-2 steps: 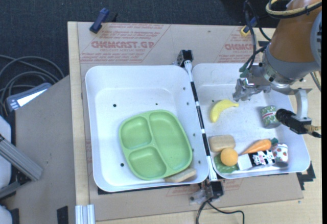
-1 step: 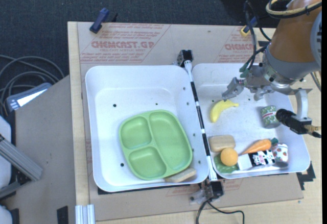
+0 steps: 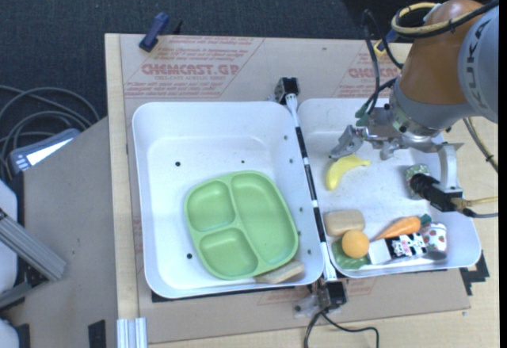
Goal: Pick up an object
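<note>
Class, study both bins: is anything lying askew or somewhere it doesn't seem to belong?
Yes. In the left bin, a tan slab is wedged partly under the green divided plate, poking out at its near edge, so the plate may not sit flat. Other items lie loose in the right bin.

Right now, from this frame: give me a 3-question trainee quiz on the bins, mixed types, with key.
1. True or false: the green tray lies in the same bin as the banana.
2. Multiple choice: what sits directly next to the orange ball, on its far side?
A. the carrot
B. the tan block
C. the blue clip
3. Fill in: the pincer hovers over the ___ bin, just above the banana.

Key
1. False. The tray is in the left bin; the banana is in the right bin.
2. B. The tan block is beside the ball; the carrot lies to its right, and the blue clip is outside the bins.
3. right
</note>
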Robot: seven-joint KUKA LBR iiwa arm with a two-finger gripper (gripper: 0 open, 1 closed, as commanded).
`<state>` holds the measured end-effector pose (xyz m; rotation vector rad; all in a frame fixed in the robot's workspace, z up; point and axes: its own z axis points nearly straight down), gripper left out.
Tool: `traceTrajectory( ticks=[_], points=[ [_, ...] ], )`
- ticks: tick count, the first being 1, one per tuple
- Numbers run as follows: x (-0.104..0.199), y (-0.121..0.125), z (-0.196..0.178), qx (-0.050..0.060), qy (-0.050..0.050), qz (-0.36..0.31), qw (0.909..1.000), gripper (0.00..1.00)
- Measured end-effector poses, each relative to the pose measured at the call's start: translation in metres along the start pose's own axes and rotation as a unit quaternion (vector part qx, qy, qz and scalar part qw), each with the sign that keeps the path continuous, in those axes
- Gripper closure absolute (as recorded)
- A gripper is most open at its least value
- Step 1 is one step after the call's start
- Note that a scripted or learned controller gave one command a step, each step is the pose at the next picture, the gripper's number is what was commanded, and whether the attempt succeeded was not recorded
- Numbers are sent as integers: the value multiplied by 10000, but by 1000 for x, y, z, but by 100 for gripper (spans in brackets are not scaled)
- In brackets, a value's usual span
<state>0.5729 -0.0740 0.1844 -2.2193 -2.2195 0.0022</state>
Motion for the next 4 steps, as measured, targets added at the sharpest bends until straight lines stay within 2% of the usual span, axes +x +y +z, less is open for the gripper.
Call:
traceTrajectory(
  ticks=[1,2,3,4],
  points=[
    [-18,18,69,1,-1,6,10000,0],
    [-20,22,100,3,0,4,10000,0],
    [-20,23,90,-10,-3,7,10000,100],
    [35,20,-1,-24,-4,-3,10000,100]
  ],
)
